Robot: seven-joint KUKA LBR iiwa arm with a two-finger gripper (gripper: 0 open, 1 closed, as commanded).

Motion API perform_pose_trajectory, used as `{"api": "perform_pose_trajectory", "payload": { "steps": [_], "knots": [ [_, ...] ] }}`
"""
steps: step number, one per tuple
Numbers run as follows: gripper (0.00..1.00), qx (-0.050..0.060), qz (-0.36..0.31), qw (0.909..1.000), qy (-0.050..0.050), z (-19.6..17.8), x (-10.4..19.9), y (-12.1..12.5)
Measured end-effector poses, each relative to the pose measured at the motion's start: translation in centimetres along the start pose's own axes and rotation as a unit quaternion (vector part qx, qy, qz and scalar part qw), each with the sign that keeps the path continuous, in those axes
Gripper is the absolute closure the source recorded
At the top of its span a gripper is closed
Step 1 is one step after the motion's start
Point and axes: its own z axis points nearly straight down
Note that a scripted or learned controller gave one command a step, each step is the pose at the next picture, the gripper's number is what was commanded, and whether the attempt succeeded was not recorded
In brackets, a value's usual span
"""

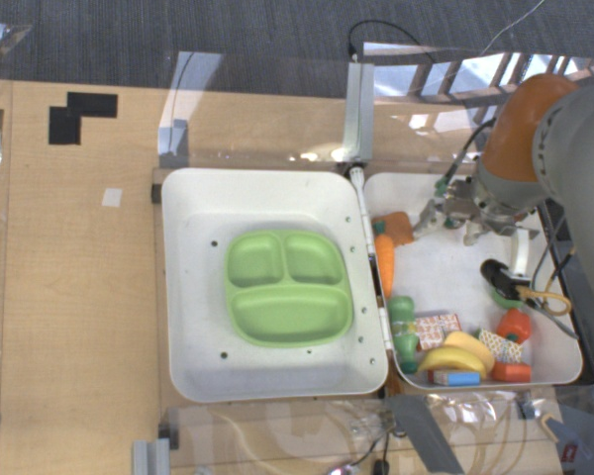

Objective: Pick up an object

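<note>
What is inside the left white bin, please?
The left bin holds one green divided plate lying flat, its three compartments bare. What lies under the plate is hidden.

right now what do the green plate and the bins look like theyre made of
Green divided plate: likely moulded plastic, matte, uniform colour with soft rounded compartment edges. Left bin and right bin: probably white plastic, smooth with a slight sheen and rounded corners, though painted metal cannot be ruled out.
</note>
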Motion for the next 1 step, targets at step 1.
{"api": "perform_pose_trajectory", "payload": {
  "steps": [1],
  "knots": [
    [0.0, -0.002, -0.065, 0.9979, 0.0, 0.49, 2.48, -1.42]
  ]
}}
